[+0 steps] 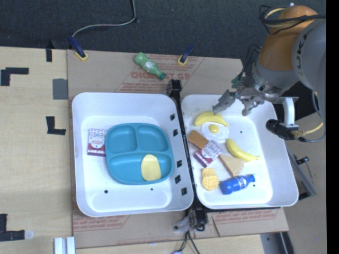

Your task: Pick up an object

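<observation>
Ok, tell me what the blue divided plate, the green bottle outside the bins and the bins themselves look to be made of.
Blue divided plate: probably moulded plastic, with a smooth, even colour, a soft sheen and rounded compartment ridges.
Green bottle: likely plastic, slightly glossy, with a pale label; too small to be sure.
Bins: white plastic by the look, with thin rounded rims and a faint gloss.

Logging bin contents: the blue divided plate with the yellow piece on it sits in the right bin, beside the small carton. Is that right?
Not quite. The camera view shows the blue divided plate, with the yellow piece on it, in the left bin, beside the small carton.
</observation>
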`<state>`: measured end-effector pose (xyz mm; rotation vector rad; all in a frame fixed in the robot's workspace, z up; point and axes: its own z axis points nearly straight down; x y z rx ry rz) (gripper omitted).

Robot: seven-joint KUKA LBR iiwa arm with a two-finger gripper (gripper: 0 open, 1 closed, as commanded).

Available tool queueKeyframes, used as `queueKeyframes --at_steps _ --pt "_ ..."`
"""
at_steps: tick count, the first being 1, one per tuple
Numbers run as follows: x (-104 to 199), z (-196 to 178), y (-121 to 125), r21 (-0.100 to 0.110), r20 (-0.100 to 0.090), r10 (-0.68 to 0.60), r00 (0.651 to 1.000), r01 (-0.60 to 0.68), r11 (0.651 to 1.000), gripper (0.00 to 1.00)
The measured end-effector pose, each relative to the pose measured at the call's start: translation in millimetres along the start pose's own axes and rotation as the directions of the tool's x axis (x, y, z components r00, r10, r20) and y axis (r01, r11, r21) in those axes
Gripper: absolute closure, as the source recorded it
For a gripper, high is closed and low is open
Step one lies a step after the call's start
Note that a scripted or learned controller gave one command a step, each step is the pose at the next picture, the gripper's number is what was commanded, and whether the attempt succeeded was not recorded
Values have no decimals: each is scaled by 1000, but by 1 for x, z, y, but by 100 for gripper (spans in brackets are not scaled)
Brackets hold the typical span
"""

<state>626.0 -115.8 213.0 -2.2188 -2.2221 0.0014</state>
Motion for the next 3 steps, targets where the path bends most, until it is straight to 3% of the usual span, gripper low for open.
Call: queueKeyframes --at_steps 1,2,3 --pt "19 56 37 3 0 0 1000 0 1000 0" --pt "19 110 47 -18 8 0 1000 1 1000 0" --pt "20 100 47 -20 9 -2 1000 2 1000 100"
